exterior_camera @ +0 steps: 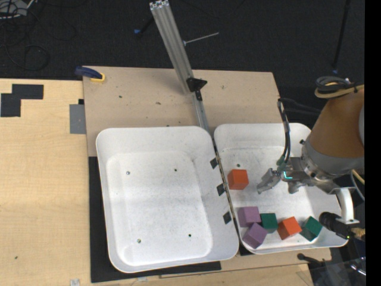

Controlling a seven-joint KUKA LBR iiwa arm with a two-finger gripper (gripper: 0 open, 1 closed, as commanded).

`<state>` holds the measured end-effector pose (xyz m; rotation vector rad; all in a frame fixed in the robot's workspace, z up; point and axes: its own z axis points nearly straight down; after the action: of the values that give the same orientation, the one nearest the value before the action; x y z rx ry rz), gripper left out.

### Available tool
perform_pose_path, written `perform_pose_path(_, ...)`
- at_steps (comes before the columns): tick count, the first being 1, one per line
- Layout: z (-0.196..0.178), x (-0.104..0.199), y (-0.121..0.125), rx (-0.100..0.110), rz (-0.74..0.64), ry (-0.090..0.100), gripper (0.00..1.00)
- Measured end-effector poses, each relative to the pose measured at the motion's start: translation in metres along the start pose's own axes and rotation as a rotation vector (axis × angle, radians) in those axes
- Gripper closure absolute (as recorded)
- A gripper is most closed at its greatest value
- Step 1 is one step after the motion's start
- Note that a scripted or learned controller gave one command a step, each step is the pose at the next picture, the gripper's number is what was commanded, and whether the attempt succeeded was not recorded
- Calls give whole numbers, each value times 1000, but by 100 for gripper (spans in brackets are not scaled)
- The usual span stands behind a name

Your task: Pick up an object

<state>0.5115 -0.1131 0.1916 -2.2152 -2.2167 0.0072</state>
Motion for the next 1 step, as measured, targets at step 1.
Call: perform_pose_path(1,-2,-1,1,-5,5,-1,0)
